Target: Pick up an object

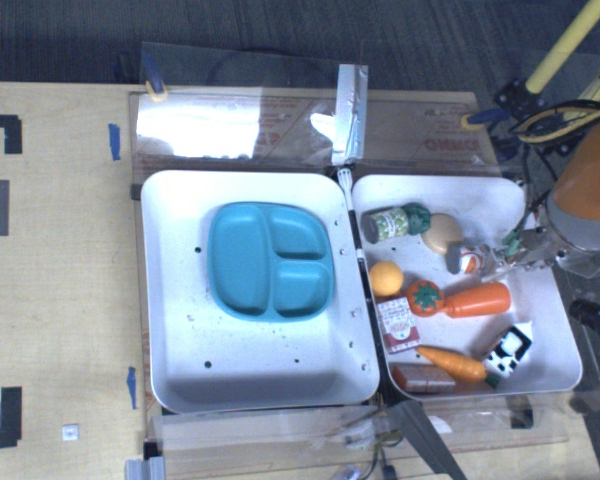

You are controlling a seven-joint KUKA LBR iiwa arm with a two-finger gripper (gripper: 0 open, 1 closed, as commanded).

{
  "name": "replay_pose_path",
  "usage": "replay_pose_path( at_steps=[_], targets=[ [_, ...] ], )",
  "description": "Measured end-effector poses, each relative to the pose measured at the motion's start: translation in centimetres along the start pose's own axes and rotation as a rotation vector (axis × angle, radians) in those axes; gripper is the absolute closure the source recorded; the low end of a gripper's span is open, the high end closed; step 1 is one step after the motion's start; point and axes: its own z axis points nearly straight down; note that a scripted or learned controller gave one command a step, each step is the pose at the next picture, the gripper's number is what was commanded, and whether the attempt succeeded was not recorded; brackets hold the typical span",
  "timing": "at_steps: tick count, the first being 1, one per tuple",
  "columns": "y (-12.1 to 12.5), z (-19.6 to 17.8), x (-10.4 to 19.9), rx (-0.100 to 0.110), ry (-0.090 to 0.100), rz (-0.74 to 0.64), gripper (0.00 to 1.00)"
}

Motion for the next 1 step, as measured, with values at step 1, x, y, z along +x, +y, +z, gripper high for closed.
replay_pose_path(
  at_steps=[1],
  targets=[
    [-0.03,0.07,0.03,0.001,0.002,0.0,0.0]
  ],
)
